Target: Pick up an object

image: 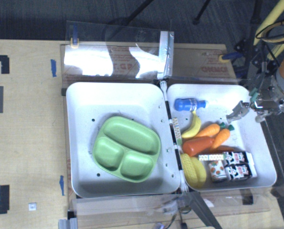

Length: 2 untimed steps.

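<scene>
My gripper (249, 114) hovers over the right bin's (268, 175) far right side, its fingers spread open with nothing between them. The left fingertip sits just above and right of two orange carrots (217, 132). A yellow banana (193, 126) lies left of the carrots, and a blue bottle (189, 104) lies behind it. In front of the carrots lies a red-orange bottle (200, 146). A yellow corn cob (193, 169) and a black-and-white carton (230, 164) rest at the front.
The left bin (79, 109) holds a green divided tray (126, 148). A clear panel with a metal post (165, 56) stands behind the bins. Cables and stand legs (266, 27) crowd the area at the back right.
</scene>
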Motion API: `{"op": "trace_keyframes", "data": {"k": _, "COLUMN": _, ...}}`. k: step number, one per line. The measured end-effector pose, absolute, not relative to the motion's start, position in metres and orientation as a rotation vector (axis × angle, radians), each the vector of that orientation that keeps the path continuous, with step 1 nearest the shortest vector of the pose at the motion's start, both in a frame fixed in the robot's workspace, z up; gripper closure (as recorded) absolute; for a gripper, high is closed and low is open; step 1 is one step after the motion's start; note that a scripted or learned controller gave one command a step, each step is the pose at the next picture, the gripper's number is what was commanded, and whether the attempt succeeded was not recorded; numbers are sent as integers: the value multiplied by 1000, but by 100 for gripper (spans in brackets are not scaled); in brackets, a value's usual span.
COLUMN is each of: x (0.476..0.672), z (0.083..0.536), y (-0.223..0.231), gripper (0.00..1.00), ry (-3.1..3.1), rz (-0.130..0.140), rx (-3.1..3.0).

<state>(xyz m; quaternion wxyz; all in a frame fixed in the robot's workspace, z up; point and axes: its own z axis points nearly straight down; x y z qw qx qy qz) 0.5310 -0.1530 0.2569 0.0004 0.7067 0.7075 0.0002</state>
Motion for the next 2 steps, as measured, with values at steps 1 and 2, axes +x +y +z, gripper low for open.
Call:
{"op": "trace_keyframes", "data": {"k": 1, "x": 529, "z": 188, "y": -146, "gripper": 0, "ry": 2214, "rz": 0, "rx": 2230}}
{"op": "trace_keyframes", "data": {"k": 2, "x": 555, "z": 112, "y": -140, "gripper": 0, "ry": 2316, "rz": 14, "rx": 2092}}
